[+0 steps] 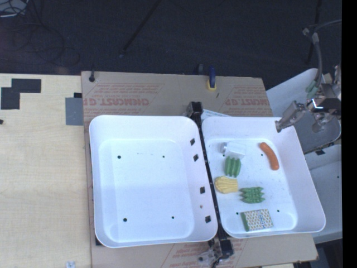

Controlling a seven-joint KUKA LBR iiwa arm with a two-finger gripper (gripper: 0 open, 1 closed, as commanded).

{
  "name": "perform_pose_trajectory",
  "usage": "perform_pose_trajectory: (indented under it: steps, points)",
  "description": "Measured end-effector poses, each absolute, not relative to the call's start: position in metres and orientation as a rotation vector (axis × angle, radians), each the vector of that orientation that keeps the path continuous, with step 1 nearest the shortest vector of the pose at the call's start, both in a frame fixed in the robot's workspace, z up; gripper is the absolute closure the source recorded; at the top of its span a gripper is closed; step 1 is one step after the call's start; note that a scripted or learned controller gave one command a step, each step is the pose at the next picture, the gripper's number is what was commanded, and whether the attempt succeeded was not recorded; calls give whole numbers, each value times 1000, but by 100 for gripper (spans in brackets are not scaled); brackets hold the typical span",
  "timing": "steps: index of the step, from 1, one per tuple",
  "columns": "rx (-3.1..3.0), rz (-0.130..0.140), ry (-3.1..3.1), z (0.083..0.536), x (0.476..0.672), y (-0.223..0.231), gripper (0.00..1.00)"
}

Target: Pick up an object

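The right bin [312,205] holds several small objects. An orange sausage-shaped piece [269,155] lies near its far right side. A green ribbed piece [232,166] and a pale white item [232,148] sit near the bin's middle left. Below them are a yellow corn-like piece [226,185], a green pea pod [252,195] and a flat green-and-white patterned block [256,220]. My gripper [283,123] hangs over the bin's far right corner, above and to the right of the orange piece, apart from every object. Nothing shows in its grasp.
The left bin [100,183] stands beside the right one, with a black divider strip [202,166] between them. Both rest on a cardboard sheet [145,94]. The arm's body [323,108] and cables occupy the right edge.
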State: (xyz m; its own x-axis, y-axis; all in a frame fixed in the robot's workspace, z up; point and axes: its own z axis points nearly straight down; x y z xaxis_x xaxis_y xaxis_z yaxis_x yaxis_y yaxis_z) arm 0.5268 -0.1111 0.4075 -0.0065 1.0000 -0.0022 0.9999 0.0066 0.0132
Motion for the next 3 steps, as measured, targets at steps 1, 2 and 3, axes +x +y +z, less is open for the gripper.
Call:
perform_pose_trajectory:
  steps: [1, 2, 3]
  points:
    - [2237, -13, 2223, 171, 489, -216, 0]
    - [2203, 13, 2213, 373, 578, -214, 0]
    - [2207, 11, 2215, 542, 600, -197, 0]
